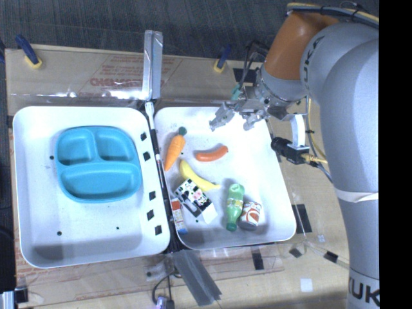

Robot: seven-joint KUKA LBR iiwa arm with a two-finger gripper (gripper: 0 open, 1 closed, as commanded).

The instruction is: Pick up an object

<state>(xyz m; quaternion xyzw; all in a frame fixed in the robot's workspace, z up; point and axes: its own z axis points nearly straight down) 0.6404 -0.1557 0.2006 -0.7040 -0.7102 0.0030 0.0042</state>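
The claw point(233, 118) hangs over the far part of the right bin point(273, 192), its two fingers point(219, 120) spread apart with nothing between them. One finger points toward the bin's middle, the other sits nearer the far right corner. Behind it the grey arm point(341, 108) bends in from the right, the orange band point(290, 40) showing just above the wrist.

Just below the claw, apart from it, an orange sausage-shaped toy point(211, 152) lies flat on the white floor of the bin. To its left a toy carrot point(174, 149) lies at a slant close to the bin's left wall, green top pointing away from me. Nearer still, a yellow banana point(195, 176) curves across the middle, its lower end touching a black-and-white patterned box point(194, 198). Beside that box, against the left wall, a small narrow packet point(177, 215) lies; what it is I cannot tell. To the right of the box a green bottle point(233, 206) lies on its side, and a small red-and-white can point(251, 215) rests right against it.

The left bin point(32, 192) holds a blue divided plate point(98, 163), sitting toward its far half. A metal bar point(152, 63) stands at the far end of the seam between the two bins. The bench point(84, 66) under them is covered with clear sheeting, with blue clamps point(28, 51) at its far edge.
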